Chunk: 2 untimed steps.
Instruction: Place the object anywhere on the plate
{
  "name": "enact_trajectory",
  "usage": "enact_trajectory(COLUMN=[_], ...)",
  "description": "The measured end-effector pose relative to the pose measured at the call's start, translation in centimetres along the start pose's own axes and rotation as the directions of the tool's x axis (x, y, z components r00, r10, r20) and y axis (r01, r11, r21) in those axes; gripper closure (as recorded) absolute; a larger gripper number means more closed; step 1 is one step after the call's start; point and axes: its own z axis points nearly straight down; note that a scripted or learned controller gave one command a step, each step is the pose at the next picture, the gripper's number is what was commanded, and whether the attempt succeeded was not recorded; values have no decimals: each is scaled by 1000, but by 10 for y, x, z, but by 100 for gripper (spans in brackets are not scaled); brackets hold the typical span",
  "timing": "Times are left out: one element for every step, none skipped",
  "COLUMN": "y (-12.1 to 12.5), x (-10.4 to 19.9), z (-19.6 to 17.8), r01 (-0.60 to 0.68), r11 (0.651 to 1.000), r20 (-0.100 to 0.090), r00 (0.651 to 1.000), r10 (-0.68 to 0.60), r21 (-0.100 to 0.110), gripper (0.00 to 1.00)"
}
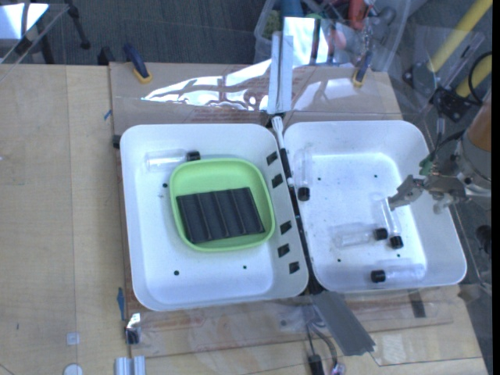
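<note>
A green square plate [262, 180] lies in the left bin [144, 264]. On it rests a dark grey ribbed block [219, 214], flat and slightly turned. My gripper [418, 191] hangs over the right side of the right bin [441, 260], above its rim area and far from the plate. Its metal parts point left toward the bin's middle, and nothing is visibly held in it. The grey arm enters from the right edge.
A clear tube with a black cap [166, 161] lies in the left bin beside the plate's far corner. Several clear capped tubes [359, 234] lie in the right bin. Black clips [283, 226] line the divider between the bins. Clutter stands behind the bins.
</note>
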Motion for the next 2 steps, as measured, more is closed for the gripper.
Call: enact_trajectory(y=[140,142], x=[-13,-38], z=[-118,-206], r01=[369,292], r11=[929,957], r20=[4,3], r00=[929,957], r10=[-369,-292], r21=[-4,-2], gripper=[0,0])
